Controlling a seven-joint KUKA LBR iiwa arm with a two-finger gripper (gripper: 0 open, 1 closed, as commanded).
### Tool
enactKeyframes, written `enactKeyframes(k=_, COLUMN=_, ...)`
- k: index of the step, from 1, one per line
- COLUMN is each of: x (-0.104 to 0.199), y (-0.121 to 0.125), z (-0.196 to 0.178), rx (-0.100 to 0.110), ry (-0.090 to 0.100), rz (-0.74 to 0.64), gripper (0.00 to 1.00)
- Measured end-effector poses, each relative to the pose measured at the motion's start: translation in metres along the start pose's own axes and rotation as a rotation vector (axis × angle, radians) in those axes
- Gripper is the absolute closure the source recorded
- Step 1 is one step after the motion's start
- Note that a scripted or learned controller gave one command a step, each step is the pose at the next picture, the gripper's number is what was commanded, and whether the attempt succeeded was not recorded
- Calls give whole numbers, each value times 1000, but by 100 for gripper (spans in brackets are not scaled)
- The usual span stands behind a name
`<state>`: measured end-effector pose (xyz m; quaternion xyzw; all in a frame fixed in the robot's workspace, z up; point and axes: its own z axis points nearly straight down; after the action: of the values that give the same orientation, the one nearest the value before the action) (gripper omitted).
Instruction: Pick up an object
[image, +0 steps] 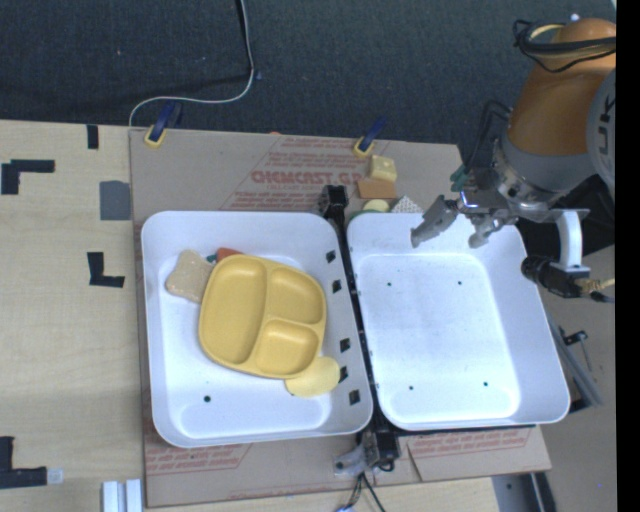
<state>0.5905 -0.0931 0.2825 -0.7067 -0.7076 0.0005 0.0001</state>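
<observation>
While the open, empty two-finger gripper (455, 228) is hovering over the right shallow white bin (540, 400), the left white bin (165, 400) is holding a yellow divided plastic tray (262, 315); a tan bread-like slice (186, 276) is lying beside it.

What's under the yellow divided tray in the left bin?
Poking out from under the yellow divided tray: a tan slice at its upper left, something red at its top edge, a pale yellow piece at lower right. The rest is covered.
</observation>
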Motion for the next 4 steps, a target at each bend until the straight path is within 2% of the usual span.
enactKeyframes(k=1, x=63, y=1, z=101, rx=10, ry=3, rz=-4, gripper=0)
enactKeyframes(k=2, x=1, y=52, z=99, rx=-3, ry=-2, rz=3, gripper=0)
enactKeyframes(k=3, x=-2, y=73, z=203, rx=4, ry=-5, rz=-1, gripper=0)
enactKeyframes(k=4, x=-2, y=64, z=198, rx=1, ry=-1, rz=0, gripper=0)
